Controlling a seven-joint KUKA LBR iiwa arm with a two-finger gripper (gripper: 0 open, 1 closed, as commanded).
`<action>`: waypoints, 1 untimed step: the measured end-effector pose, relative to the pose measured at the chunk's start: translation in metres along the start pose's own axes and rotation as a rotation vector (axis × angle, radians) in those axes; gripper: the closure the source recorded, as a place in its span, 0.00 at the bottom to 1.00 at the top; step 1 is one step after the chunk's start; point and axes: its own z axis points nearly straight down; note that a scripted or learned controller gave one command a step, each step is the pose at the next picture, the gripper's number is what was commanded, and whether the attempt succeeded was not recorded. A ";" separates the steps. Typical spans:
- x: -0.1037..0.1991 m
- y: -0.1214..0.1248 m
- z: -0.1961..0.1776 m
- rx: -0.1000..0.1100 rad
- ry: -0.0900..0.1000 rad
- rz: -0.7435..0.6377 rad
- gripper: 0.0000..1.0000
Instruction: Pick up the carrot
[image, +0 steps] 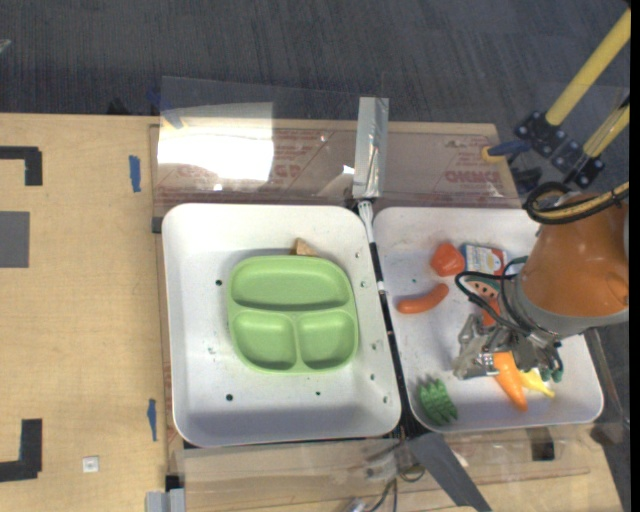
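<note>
Orange plastic, by the look: carrot (511, 381) lying in the right bin (585, 405), near its front right corner, directly under the jaws (487, 360). Probably light, stiff and smooth; best pinched across the thick middle. Cannot tell how far apart the jaws stand, nor whether anything sits between them. Green divided plate (294, 311) in the left bin (190, 300); pale wooden worktop (75, 300) beyond.

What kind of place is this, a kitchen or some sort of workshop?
Most likely a robot test bench in a lab, not a kitchen. A grey and orange arm reaches over two white bins, the food in them, like the carrot, looks like toys, and the wooden bench carries tape marks.
</note>
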 end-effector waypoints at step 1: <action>-0.034 0.080 -0.082 -0.004 0.004 0.021 1.00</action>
